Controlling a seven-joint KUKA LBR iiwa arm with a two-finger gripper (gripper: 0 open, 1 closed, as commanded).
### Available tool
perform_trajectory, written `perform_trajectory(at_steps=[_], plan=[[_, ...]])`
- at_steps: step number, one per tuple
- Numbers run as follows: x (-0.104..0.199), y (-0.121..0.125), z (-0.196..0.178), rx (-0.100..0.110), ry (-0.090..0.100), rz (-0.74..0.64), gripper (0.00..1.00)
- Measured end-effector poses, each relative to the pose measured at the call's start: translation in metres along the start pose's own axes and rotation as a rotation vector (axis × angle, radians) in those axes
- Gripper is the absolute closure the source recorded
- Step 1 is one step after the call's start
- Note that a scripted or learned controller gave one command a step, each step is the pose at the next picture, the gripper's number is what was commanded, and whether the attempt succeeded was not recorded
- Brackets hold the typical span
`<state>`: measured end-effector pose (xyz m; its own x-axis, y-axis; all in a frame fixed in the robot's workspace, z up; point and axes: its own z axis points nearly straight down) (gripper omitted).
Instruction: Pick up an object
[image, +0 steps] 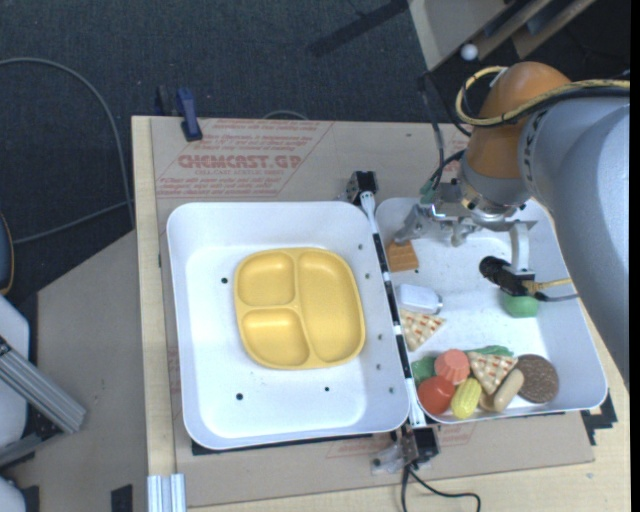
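camera view: the single slanted look down on both bins
arm: grey with an orange band (505, 110), reaching in from the right over the far end of the right bin (565, 325)
gripper (452, 222): low over the bin's far-left corner; open or closed, cannot tell
held: nothing visibly in its grasp
nearest object: brown block (402, 258), just beside the gripper on the near side, against the wall between the bins
next along that wall: white piece (420, 297), then a waffle-like wedge (421, 326)
green piece (521, 305): on the bin floor, mid-bin, right of the white piece
pile at near end: red tomato (434, 396), yellow piece (467, 398), sandwich wedge (490, 364), brown cookie (538, 378), all touching or crowded together
left bin (185, 300): holds a yellow divided plate (300, 305), well apart from the gripper
done: approach only, by my read; every object I can see is resting in a bin
left: close on one object and lift it clear
likely target: brown block, judged by closeness alone
risk: the block sits close to the wall, so there's little room on that side
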<state>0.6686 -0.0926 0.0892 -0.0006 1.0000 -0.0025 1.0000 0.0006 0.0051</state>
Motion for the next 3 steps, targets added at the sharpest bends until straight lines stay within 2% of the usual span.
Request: perform_trajectory(at_steps=[1, 2, 3], plan=[[0.002, 0.002, -0.011, -0.005, 0.002, -0.001, 1.00], [0.002, 0.001, -0.011, -0.004, 0.002, -0.001, 0.00], [-0.001, -0.002, 0.004, 0.007, 0.002, 0.001, 0.00]])
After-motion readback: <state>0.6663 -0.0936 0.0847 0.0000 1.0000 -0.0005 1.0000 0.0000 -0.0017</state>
